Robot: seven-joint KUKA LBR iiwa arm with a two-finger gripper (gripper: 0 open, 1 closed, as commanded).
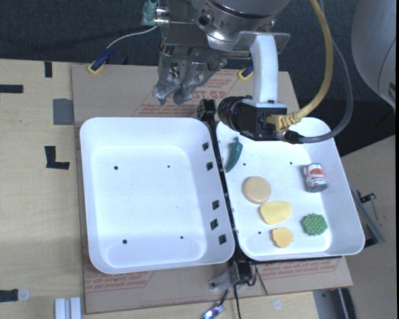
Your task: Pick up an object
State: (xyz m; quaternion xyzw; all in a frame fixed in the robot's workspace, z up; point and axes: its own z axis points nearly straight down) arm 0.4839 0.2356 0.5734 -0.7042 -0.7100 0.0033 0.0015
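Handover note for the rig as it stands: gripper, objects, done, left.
Gripper: above the far edge of the left bin, nothing between its fingers.
Right bin holds: green pepper, small can, tan round piece, yellow piece, orange piece, green bumpy ball.
Done: no pick.
Left: move over the right bin, grasp one object, lift.

Light bright and even, from overhead. White left bin (146,198) near overexposed; floor reads flat, soft grey shading along its inner walls. Right bin (332,244) likewise pale, small objects cast only faint short shadows. Arm (243,5) throws a soft shadow across the cardboard sheet (120,92) behind the bins. Metal on the arm shows small highlights. Dark backdrop at top. Slight overall softness; gripper (176,88) a little blurred. Worktop (26,198) evenly lit.
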